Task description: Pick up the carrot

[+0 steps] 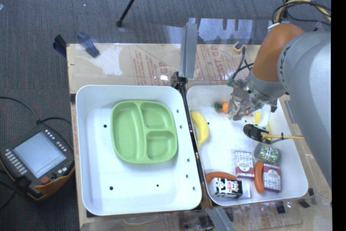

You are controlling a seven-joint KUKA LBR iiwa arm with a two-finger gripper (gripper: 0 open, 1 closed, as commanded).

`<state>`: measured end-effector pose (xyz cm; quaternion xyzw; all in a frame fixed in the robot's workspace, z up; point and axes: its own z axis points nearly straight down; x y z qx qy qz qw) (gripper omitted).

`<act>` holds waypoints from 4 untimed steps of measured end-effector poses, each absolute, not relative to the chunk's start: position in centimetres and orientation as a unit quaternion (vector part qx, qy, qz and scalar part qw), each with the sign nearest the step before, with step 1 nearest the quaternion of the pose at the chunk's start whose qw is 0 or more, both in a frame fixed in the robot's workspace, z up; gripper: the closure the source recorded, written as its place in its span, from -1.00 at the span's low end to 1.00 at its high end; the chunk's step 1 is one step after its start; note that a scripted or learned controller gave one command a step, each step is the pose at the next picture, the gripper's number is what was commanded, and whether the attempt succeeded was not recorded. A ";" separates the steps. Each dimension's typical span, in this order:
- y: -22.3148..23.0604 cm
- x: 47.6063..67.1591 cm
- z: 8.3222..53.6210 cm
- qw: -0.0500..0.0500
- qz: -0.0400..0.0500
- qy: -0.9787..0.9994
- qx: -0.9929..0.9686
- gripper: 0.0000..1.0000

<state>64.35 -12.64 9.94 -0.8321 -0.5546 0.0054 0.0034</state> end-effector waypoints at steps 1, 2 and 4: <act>-12.6 64.3 9.9 0.004 0.005 -0.555 -0.832 -1.00; -12.6 64.3 10.7 0.004 0.007 -0.557 -0.831 1.00; -3.6 64.4 21.3 0.002 0.003 -0.490 -0.872 -1.00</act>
